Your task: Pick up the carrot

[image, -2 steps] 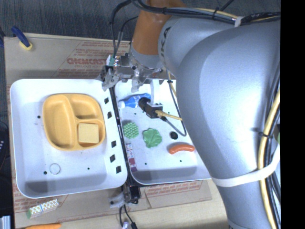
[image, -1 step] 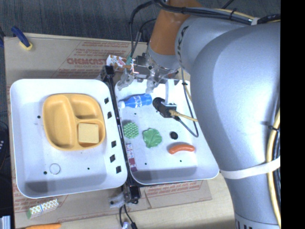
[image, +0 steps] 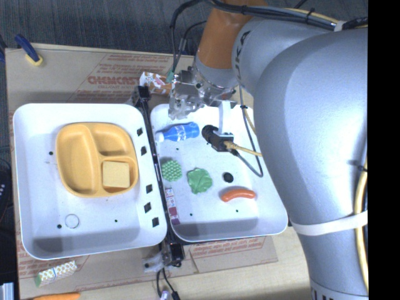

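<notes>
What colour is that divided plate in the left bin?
The divided plastic plate is yellow, seen plainly in the camera view from above.

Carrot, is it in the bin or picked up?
In the bin. The carrot lies flat on the right bin's floor, apart from the gripper.

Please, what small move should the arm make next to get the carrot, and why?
Probably it should travel toward the near right corner of the right bin. The gripper hangs over that bin's far left end, above the blue bottle, while the carrot lies alone near the front right, past the green leafy piece. It is not yet above its target.
</notes>
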Robot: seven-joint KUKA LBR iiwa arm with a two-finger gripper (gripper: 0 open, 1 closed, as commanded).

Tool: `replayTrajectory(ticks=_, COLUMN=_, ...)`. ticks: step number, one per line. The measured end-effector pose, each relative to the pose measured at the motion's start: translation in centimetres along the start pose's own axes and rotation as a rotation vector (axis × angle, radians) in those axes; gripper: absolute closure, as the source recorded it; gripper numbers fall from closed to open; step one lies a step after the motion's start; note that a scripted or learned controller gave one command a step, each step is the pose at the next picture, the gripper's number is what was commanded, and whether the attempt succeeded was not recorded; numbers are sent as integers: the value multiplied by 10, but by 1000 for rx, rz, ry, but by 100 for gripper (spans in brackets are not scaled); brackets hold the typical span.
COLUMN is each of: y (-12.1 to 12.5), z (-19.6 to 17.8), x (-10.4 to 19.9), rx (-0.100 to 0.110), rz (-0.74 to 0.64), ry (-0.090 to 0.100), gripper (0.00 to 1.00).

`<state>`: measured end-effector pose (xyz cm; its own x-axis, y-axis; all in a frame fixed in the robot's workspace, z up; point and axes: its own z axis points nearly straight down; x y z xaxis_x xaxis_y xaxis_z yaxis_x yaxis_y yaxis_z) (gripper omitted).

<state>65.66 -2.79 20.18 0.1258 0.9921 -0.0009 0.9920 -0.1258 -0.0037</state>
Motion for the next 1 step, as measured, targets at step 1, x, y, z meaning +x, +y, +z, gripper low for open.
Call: replayTrajectory(ticks=1, y=7, z=10, x=-60, rx=1, rz=-148, ry=1, gripper=100)
